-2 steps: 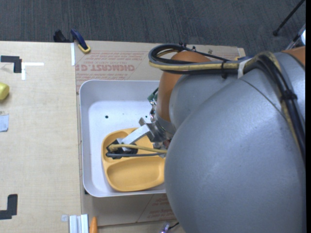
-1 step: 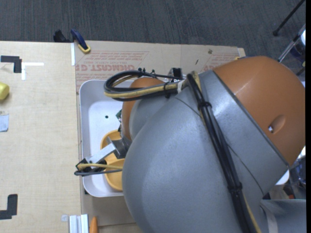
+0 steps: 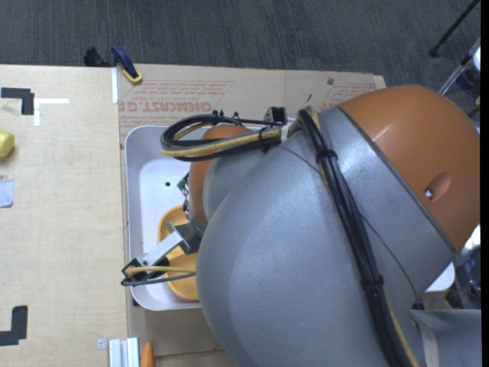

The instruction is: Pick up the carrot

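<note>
Bench: pale wood top (image 3: 61, 243) with cardboard sheet (image 3: 229, 94), dark carpet (image 3: 229, 14) beyond. White bin (image 3: 145, 174) at centre, largely covered by my grey arm (image 3: 306, 266). Orange shapes (image 3: 172, 224) in the bin beneath the arm; I cannot confirm which is the carrot. Gripper hidden; jaw state unreadable. Yellow object (image 3: 4, 144) at left edge.

A: Any legible text?
B: One item: red lettering on the cardboard sheet (image 3: 252, 90) above the white bin (image 3: 141, 167), printed upside down.
A: Wording?
B: Too blurred to read reliably.
</note>
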Tool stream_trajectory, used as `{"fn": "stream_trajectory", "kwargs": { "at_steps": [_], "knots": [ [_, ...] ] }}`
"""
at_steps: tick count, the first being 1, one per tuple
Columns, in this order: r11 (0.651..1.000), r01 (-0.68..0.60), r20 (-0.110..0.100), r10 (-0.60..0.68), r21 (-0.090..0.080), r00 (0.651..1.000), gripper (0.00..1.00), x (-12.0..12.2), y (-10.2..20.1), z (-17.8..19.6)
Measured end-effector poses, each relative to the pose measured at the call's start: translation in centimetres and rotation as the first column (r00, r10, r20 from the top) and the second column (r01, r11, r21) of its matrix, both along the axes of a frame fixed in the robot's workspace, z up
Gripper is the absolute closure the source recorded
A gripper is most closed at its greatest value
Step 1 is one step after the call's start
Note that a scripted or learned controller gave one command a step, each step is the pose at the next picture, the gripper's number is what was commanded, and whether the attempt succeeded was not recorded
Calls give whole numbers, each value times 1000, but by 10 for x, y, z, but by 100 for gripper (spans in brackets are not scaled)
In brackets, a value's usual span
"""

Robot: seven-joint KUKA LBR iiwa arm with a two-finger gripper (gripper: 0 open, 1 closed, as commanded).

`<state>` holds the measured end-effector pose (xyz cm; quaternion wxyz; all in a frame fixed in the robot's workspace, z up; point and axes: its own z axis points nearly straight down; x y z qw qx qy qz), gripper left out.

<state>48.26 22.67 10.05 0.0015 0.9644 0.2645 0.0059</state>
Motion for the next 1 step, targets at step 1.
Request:
{"fn": "stream_trajectory", "kwargs": {
  "at_steps": [1],
  "knots": [
    [974, -225, -3, 225, -5, 974, 100, 0, -3, 0]
  ]
}}
